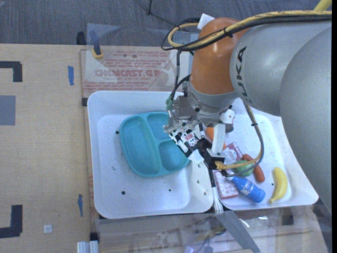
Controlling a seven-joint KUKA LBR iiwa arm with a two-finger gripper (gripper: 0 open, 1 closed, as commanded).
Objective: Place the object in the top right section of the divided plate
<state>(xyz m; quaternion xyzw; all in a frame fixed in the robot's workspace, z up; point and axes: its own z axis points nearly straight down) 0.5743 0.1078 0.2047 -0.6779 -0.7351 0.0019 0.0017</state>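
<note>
A teal divided plate [138,146] lies in the left white bin [142,196]. It has one large section on the left and two smaller ones on the right. My gripper [183,135], marked black and white, hangs below the orange wrist band over the plate's right rim, between the two small sections. The wrist hides part of the top right section. I cannot make out anything held under the gripper. An orange carrot-like piece [218,137] sits just right of the gripper, in the right bin.
The right bin [295,191] holds a yellow banana [279,184], a blue bottle [249,189], a red-and-white card [227,186], a green-rimmed item [241,166] and a small orange piece [258,173]. The arm's grey bulk covers the upper right.
</note>
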